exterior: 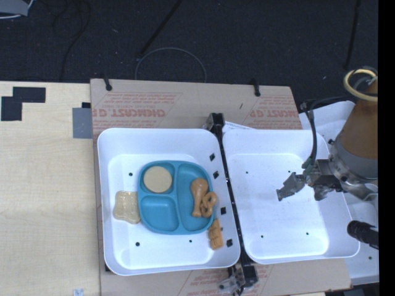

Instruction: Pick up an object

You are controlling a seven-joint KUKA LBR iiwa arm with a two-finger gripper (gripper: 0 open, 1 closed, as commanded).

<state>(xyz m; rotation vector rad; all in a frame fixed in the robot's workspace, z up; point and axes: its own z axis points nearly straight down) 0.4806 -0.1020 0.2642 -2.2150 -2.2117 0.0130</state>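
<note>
Two white bins side by side; left bin (114, 251) holds all objects, right bin (271, 233) has gripper (290, 189) over its floor, arm entering from right. Finger state: cannot tell.

Blue divided plate (162, 217) mid left bin: rigid, likely slick; rim is only hold.

Round tan disc (157, 179) in plate's upper left compartment: flat, hard to pinch.

Pale piece (127, 206) touching plate's left edge: looks light, edges exposed.

Pretzel-like piece (202, 197) in right compartment: looks light, probably best grasp across its width.

Small tan bit (215, 234) just off plate's lower right.
</note>
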